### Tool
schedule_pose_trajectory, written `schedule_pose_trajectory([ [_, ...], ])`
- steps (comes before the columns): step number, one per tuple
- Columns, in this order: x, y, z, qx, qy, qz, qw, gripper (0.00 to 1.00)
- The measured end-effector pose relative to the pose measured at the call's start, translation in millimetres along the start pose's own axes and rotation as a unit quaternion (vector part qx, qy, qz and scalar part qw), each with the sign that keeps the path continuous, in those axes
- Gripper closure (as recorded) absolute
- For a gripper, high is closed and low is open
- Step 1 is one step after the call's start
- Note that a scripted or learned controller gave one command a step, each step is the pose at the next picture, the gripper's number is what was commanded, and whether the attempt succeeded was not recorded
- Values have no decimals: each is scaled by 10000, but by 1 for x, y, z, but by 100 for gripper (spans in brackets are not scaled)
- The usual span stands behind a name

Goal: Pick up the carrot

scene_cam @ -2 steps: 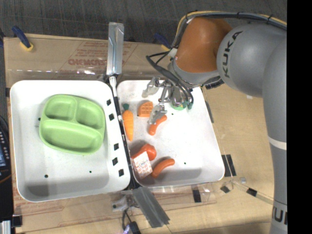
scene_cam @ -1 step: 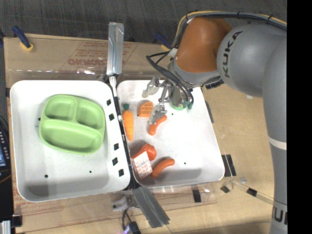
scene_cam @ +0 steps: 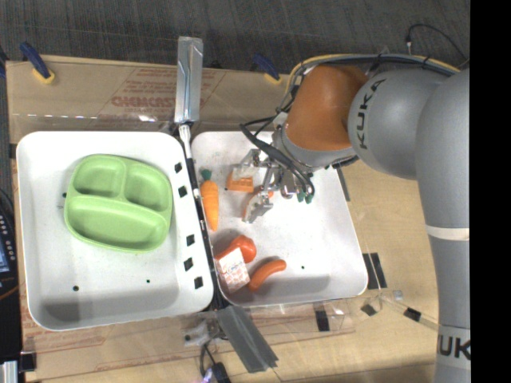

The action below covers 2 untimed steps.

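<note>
The carrot [scene_cam: 210, 204] lies in the right bin [scene_cam: 319, 238] against its left wall, orange and lengthwise, with its small green top pointing to the far side. My gripper [scene_cam: 255, 191] hangs low over the middle of that bin, a short way right of the carrot and apart from it. A small orange block [scene_cam: 239, 184] sits right at the gripper's left side, partly covered by it. Nothing shows the carrot being held.
A red and white packet [scene_cam: 233, 265] and an orange-red sausage [scene_cam: 267, 271] lie near the right bin's front wall. The left bin [scene_cam: 48, 278] bears a green divided plate [scene_cam: 120, 202]. A ridge [scene_cam: 194, 238] separates the bins. The arm's orange band [scene_cam: 323, 106] looms over the far right.
</note>
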<state>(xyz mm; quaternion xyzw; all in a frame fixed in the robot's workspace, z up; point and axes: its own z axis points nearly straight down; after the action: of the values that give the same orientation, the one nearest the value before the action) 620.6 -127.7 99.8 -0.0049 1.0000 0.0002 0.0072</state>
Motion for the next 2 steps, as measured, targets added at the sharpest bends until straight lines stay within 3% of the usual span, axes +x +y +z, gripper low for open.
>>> schedule_pose_trajectory([
  [1,-39,-11,-56,-15,45,-3287,9444,0],
  [2,-38,3,-48,-37,52,-5166,8562,0],
])
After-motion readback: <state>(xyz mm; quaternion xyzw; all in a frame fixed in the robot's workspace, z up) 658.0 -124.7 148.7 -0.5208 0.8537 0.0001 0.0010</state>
